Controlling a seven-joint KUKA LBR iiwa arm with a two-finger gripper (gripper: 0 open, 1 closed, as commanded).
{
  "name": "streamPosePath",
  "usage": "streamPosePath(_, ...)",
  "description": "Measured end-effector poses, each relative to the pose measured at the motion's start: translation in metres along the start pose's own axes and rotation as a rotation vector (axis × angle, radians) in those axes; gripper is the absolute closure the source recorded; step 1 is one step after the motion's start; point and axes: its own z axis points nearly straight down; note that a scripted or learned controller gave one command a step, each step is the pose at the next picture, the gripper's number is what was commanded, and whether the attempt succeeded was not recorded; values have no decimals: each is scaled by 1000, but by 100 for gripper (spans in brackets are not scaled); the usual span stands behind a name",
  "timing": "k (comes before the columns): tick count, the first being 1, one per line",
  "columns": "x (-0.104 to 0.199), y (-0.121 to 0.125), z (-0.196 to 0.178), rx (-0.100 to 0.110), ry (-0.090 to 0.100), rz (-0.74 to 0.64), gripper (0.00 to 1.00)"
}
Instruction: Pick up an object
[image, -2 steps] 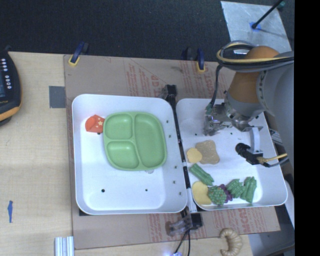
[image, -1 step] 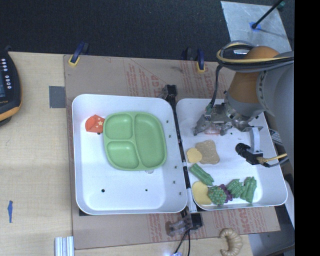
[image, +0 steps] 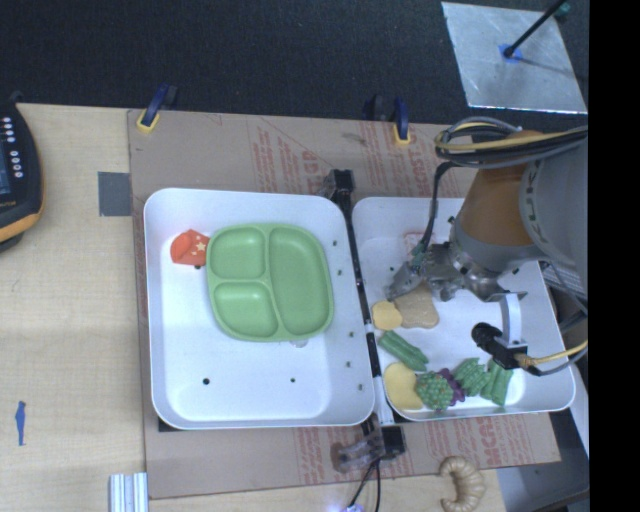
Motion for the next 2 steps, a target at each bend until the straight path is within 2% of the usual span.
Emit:
streamPosePath(1, -11, 63, -3, -12, -2, -3, 0)
streamPosePath(2, -17, 0, -1, 0, 0, 1, 0)
